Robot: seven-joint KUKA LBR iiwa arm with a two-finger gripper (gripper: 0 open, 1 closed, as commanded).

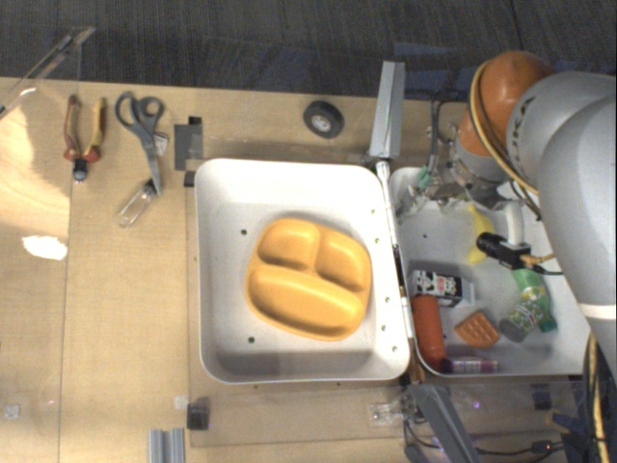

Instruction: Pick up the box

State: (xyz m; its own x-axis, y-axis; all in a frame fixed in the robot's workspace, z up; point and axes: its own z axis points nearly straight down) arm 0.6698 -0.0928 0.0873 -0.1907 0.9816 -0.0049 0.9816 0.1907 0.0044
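One box (437, 285) lies flat, tucked by the right bin's (453, 234) wall and a red tube (429, 331), a tight reach for jaws hanging at the far corner, grip state unclear.

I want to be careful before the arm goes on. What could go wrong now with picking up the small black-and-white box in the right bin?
1. The small black-and-white box lies close to the left wall of the right white bin and next to a red cylinder, so a grasp may strike the wall or catch the cylinder instead.
2. The gripper hangs at the bin's far corner, apart from the box; a descent there would probably miss it.
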